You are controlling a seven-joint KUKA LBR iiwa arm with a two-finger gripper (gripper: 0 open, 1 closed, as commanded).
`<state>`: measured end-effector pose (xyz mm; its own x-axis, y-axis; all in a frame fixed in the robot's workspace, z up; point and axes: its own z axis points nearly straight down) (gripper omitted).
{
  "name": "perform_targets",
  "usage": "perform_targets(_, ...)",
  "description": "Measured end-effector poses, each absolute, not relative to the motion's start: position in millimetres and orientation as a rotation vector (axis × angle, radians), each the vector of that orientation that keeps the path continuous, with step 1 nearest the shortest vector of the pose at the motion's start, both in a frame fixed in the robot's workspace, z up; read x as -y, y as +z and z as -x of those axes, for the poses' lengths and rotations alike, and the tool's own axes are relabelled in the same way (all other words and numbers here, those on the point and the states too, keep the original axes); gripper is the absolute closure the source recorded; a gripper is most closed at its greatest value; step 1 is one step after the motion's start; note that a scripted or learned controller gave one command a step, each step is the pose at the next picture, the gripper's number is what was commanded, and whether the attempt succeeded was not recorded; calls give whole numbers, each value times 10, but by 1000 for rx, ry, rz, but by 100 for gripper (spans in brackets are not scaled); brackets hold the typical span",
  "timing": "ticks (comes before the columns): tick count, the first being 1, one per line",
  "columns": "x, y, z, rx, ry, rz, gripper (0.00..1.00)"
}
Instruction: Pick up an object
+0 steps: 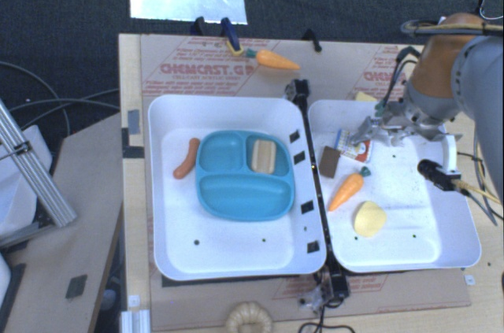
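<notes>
Bins sit side by side on the counter (197, 60), and the arm (465, 72) leans in from the right over the right bin (425, 245). Pincer (364, 133) is down low at that bin's upper left, tips right by a small red, white and blue packet (351, 146); whether they're apart or together, I cannot tell, and nothing shows clearly between them. Just left of the packet, a brown block (329, 162) stands near the bin's left wall. Below it, a carrot (346, 190) lies at a slant, and just beside its lower end sits a yellow lump (369, 219). Over to the left bin (181, 245): a blue plate (236, 190) with compartments fills the middle, a tan slice (264, 157) in its upper right section. A sausage (187, 159) lies just left of the plate. Behind the bins, a second carrot (272, 60) rests on the counter.
</notes>
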<state>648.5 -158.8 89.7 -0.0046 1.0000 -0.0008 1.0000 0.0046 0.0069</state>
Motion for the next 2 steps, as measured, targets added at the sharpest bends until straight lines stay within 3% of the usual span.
perform_targets(1, 1576, 1029, -6515, -2220, 19, -2206, 100)
perform_targets(2, 1641, 1495, -6566, -2222, 5, -2213, 100)
